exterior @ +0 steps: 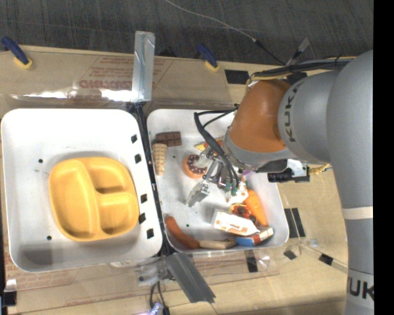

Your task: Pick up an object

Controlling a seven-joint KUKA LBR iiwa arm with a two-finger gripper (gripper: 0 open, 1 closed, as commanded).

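1. Station layout: two white bins sit side by side. The left bin (16,176) holds a yellow divided tray (92,197). The right bin (177,120) holds a scatter of small toy food items.
2. Arm position: the arm (322,110) reaches in from the right, and the gripper (202,192) hangs over the middle of the right bin, pointing down and to the left.
3. Jaw state: the fingers (196,199) appear slightly apart, with nothing visible between them. No object is held.
4. Candidate objects: a sausage (180,233) lies along the near wall; a white packet (235,223) lies just right of the gripper tip; a carrot (253,205) lies at the right side; a chocolate bar (166,138) and a cone (159,157) lie at the far left corner; a donut (195,165) lies beside the gripper on its far side.
5. Nearest target: the white packet is judged the closest graspable item. Its long axis runs left to right, tilted slightly toward the near right corner.
6. Handling estimate: the items look like light, stiff plastic with smooth surfaces, so slippage is likely under an off-centre grip. None appears fragile.
7. Grasp point: take the packet across its short width at mid-length. For the sausage, close across the middle of its length, well clear of the bin wall.
8. Risk: the items near the right corner lie touching or overlapping; a descent there may catch two at once.
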